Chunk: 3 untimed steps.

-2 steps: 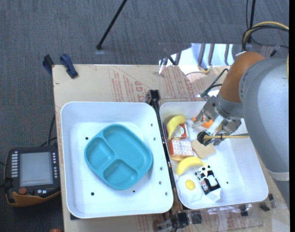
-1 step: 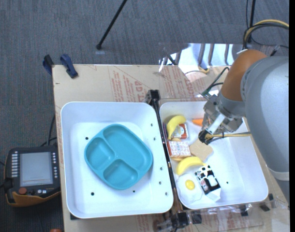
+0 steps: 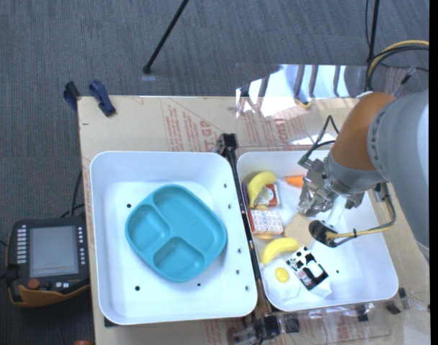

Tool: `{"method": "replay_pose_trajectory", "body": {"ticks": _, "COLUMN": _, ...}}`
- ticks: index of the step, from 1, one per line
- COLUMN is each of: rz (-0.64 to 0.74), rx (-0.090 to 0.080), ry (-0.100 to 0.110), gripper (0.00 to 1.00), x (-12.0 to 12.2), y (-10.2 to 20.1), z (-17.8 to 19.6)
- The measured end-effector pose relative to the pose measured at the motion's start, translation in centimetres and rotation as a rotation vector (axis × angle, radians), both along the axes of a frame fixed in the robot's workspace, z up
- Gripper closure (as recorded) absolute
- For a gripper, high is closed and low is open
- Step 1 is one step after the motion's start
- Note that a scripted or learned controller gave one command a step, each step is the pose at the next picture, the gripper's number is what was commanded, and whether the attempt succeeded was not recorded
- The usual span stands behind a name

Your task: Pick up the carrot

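The orange carrot [image 3: 294, 180] lies near the back of the right bin [image 3: 386, 263], and only its left tip shows past the wrist. My gripper [image 3: 309, 203] hangs just right of and in front of that tip, pointing down into the bin. The grey arm with its orange band [image 3: 362, 128] comes in from the right above it. Nothing shows between the jaws from this angle.
In the right bin lie a yellow banana [image 3: 260, 184], a small printed box [image 3: 266, 219], a second banana [image 3: 278, 249], a toy fried egg [image 3: 281, 274] and a black-and-white box [image 3: 310, 270]. A blue divided plate [image 3: 176, 232] sits in the left bin [image 3: 104, 165].
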State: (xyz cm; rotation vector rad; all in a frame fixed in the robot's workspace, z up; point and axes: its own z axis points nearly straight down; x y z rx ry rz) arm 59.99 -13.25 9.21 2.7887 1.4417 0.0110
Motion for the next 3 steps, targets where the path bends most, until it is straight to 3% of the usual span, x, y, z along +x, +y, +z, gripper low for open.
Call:
{"method": "replay_pose_trajectory", "body": {"ticks": 1, "rz": -0.002, "rx": -0.002, "ry": 0.003, "gripper": 0.00, "x": -0.1, "y": -0.1, "z": -0.1}}
{"method": "replay_pose_trajectory", "body": {"ticks": 2, "rz": -0.214, "rx": 0.001, "ry": 0.004, "gripper": 0.00, "x": 4.6, "y": -1.5, "z": -0.2}}
{"method": "replay_pose_trajectory", "body": {"ticks": 3, "rz": -0.208, "rx": 0.002, "ry": 0.004, "gripper": 1.00, "x": 4.7, "y": -1.4, "z": 1.0}}
